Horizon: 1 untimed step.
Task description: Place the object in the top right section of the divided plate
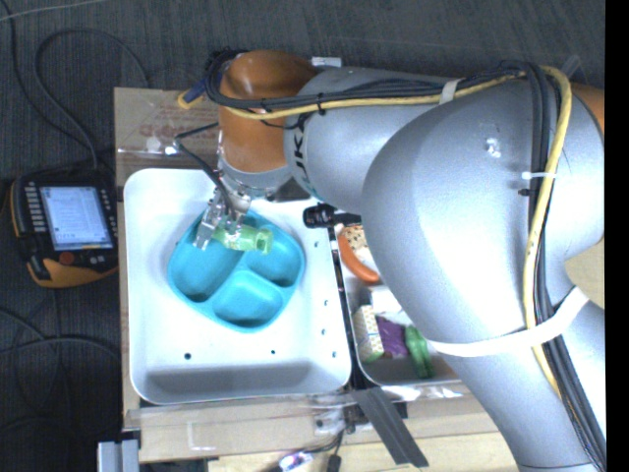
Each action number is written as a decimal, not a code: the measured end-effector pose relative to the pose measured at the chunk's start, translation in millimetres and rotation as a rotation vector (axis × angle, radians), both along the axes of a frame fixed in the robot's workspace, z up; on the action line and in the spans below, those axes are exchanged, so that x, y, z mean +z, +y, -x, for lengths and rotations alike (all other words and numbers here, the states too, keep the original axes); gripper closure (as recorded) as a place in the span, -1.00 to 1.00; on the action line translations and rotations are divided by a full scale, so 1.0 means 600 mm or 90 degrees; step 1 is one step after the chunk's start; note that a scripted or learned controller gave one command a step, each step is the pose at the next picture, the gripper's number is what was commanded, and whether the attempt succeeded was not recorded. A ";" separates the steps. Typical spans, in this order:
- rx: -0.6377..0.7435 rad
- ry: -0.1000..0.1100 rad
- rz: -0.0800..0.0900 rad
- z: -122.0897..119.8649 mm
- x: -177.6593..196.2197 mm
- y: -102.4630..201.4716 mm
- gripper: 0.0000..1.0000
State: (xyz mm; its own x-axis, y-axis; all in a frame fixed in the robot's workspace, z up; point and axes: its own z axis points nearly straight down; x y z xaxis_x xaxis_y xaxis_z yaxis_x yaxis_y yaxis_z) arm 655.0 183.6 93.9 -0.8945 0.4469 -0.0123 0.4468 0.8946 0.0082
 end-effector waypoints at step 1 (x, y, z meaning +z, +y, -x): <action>0.085 0.000 0.004 0.056 -0.002 0.076 1.00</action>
